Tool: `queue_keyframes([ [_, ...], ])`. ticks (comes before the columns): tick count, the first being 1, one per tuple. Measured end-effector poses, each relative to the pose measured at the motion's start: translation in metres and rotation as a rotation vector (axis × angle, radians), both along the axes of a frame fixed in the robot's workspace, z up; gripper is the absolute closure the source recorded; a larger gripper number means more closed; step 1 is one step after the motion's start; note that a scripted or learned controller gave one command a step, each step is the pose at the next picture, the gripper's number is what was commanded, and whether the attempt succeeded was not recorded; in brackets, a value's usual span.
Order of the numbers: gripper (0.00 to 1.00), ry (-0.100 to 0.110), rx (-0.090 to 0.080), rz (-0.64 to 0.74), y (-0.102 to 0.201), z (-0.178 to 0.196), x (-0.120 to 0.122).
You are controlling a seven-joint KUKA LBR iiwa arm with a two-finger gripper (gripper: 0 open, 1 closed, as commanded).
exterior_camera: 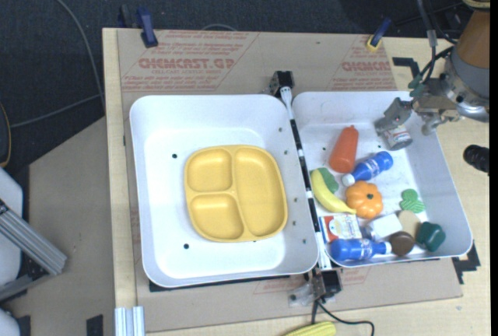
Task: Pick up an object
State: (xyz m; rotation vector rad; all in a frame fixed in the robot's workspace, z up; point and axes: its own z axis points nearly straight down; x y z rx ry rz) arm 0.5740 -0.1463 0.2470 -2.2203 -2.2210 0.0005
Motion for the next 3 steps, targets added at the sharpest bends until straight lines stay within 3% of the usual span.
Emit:
queue_keyframes([
  [1,0.0,-0.002,0.0,0.0,0.026,-0.163,0.034],
  [2,1.0,-0.004,-0.001,0.0,0.026,-0.152,0.035],
  [3,1.0,-0.004,0.001,0.002,0.111,-0.061,0.039],
])
